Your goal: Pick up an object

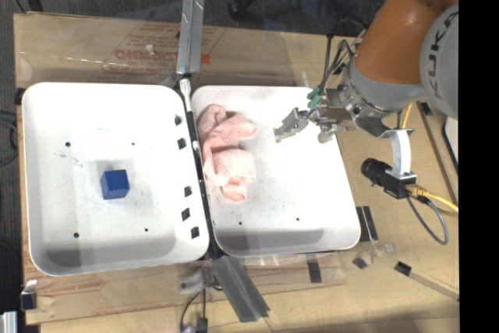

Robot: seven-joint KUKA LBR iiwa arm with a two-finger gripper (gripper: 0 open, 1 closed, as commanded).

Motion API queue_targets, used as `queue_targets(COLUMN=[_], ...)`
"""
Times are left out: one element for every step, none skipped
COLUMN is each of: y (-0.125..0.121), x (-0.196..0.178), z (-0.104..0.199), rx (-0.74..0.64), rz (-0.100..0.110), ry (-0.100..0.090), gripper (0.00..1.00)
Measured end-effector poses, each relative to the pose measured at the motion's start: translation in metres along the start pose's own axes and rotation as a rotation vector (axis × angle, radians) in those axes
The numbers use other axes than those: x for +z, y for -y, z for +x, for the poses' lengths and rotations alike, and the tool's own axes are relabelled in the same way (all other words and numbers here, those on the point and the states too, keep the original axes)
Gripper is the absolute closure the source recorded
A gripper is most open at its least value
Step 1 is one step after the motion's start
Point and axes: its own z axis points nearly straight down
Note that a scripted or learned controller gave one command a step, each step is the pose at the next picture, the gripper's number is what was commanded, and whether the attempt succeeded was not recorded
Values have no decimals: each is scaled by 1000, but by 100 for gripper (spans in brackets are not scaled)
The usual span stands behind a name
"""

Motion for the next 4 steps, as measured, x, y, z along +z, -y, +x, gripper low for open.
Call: queue_targets(y=[-61,-82,-77,-78], x=[122,193,192,182], z=[25,24,7,8], rx=[-106,-139,95,91], rz=[2,-3,-5,-4], ry=[1,1,0,-1], gripper=[0,0,0,100])
